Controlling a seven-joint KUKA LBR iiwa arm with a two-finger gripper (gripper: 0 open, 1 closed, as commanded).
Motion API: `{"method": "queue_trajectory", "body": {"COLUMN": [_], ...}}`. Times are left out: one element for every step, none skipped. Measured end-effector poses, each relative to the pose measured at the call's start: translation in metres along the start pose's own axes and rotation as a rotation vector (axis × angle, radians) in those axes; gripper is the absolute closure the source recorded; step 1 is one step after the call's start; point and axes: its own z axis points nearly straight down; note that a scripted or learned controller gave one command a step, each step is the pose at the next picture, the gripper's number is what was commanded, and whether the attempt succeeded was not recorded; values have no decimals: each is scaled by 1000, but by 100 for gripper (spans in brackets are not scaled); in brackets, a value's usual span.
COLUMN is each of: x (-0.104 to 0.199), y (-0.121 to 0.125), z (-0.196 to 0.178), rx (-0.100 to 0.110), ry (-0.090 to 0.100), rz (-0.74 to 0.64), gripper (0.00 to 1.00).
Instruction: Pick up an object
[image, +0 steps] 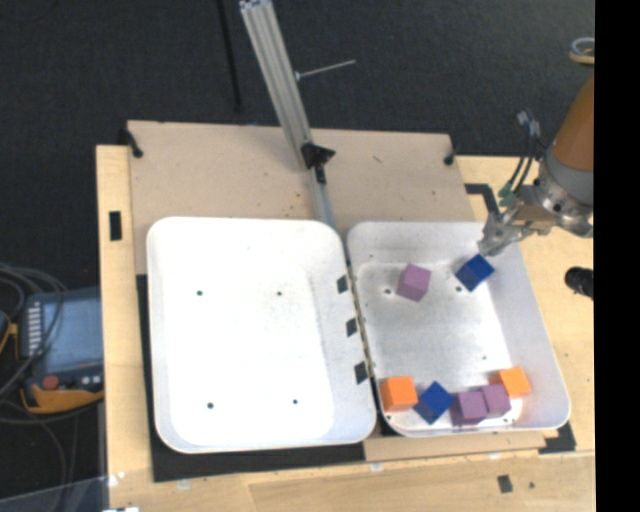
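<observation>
My gripper (492, 240) hangs over the back right corner of the right bin (525, 310), on the grey arm with the orange band that comes in from the right. A blue cube (474, 271) sits just below and left of the gripper's tip, very close to it; I cannot tell whether they touch. Left of that lies a purple cube (414, 282) on the bin floor. Along the bin's front edge are an orange cube (399, 392), a second blue cube (434, 401), two purple cubes (471, 406) side by side, and another orange cube (515, 381).
The left bin (170, 300) stands beside the right one, with a hinged seam (352, 325) between them. A slanted metal pole (285, 90) rises from the back of the bench. A control pendant (60, 345) with cables lies off the bench at far left.
</observation>
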Motion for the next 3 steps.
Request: {"method": "queue_trajectory", "body": {"x": [57, 109, 164], "y": [1, 2, 8], "z": [-12, -22, -10], "rx": [5, 7, 10], "ry": [4, 4, 4], "rz": [-2, -2, -1], "gripper": [100, 100, 100]}}
